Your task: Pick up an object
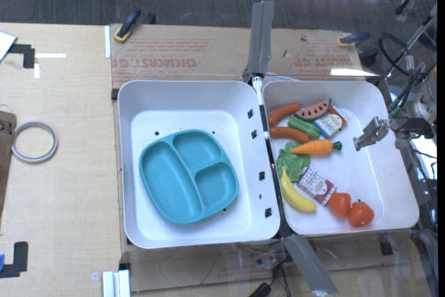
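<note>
**Right bin stock, gripper poised at its far edge**

While nothing sits between its fingers, gripper (pixel 367 135) hangs over the right bin (pixel 389 170), jaws apparently parted. Camera view: carrot (pixel 314 147), nearest candidate, lies toward nine o'clock from the jaws, long axis running three to nine. Count: sausages two (pixel 284 114); tomatoes two (pixel 360 213); banana one (pixel 295 193); watermelon slice one (pixel 313 109); packets two (pixel 316 185). Left bin (pixel 132 170): teal divided plate (pixel 188 176), one.

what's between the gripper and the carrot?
Bare white bin floor lies between the gripper and the carrot in the camera view.
</note>
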Controlling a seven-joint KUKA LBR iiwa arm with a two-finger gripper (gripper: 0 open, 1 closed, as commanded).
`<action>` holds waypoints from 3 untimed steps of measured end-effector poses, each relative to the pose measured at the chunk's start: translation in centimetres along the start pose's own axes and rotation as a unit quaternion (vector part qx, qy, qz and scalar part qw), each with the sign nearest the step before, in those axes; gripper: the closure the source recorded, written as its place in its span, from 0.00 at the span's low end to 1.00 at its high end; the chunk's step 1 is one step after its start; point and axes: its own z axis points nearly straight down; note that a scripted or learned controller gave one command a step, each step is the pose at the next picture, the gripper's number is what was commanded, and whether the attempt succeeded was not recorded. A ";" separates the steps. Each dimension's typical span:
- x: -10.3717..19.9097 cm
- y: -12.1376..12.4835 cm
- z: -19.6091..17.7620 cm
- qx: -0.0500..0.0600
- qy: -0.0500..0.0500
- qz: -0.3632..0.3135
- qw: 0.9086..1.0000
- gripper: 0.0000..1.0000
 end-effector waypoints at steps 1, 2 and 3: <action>-0.7 3.2 -15.8 -0.001 -0.001 -0.028 1.000 0.00; 6.6 5.1 -3.8 0.000 0.000 -0.005 1.000 0.00; 8.1 5.8 8.0 0.001 0.000 -0.063 0.998 0.00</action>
